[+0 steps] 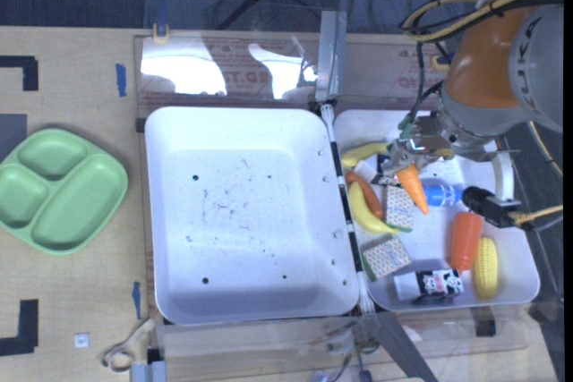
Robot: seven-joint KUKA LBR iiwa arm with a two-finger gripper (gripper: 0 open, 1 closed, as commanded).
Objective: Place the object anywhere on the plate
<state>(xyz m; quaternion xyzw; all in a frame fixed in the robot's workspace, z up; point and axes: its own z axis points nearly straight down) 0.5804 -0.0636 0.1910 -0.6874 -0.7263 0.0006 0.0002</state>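
A green divided plate (61,190) lies on the wooden bench at the far left, outside the bins. My gripper (407,158) hangs over the back of the right bin (519,286), far from the plate. An orange carrot (413,186) points down and to the right from the fingertips; its thick end sits between them, and the gripper is shut on it. The carrot overlaps a blue bottle (445,192) beneath it.
The right bin holds a banana (368,208), two checkered packets (387,256), an orange cylinder (466,237), a corn cob (486,267) and a black-and-white carton (431,284). The large left bin (242,134) lies between the right bin and the plate.
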